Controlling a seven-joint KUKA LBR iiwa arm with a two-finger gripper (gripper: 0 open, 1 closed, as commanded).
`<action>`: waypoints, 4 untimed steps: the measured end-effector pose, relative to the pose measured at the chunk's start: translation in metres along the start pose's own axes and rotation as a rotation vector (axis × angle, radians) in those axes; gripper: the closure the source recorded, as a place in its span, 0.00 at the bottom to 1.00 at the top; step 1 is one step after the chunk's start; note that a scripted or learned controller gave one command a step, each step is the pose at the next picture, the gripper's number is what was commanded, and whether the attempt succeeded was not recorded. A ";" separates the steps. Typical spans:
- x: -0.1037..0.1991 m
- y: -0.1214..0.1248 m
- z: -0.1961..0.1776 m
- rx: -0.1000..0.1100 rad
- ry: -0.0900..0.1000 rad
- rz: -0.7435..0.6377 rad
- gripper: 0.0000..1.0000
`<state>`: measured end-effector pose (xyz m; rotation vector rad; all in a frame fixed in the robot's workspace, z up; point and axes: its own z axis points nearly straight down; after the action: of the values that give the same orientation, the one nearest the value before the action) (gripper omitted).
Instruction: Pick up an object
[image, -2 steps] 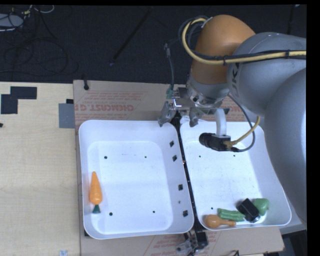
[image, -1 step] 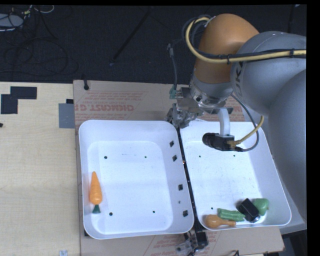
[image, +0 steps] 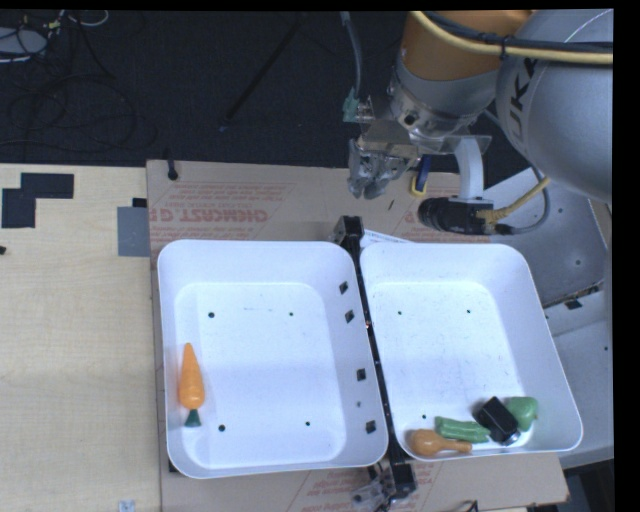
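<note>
The gripper (image: 372, 185) hangs above the tabletop (image: 70, 330) behind both bins, fingers' state impossible to tell; a toy carrot (image: 190, 383) lies in the left bin (image: 255, 262)

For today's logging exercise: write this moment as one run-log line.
gripper: above bench behind bins | left bin: carrot | right bin: black block, green pieces, tan piece | nothing held

An orange toy carrot (image: 190, 380) lies lengthwise by the left bin's left wall, while a black block (image: 496, 418), green pieces (image: 461, 430) and an orange pear-shaped toy (image: 437, 443) cluster in the right bin's near corner.
</note>
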<state>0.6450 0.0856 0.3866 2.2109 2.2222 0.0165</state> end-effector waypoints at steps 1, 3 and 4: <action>-0.043 -0.074 -0.016 0.016 -0.003 0.008 1.00; 0.114 -0.090 -0.159 0.005 0.003 -0.007 1.00; 0.053 -0.134 -0.153 0.018 -0.004 0.008 1.00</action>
<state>0.5092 0.1377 0.5377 2.2266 2.2203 -0.0082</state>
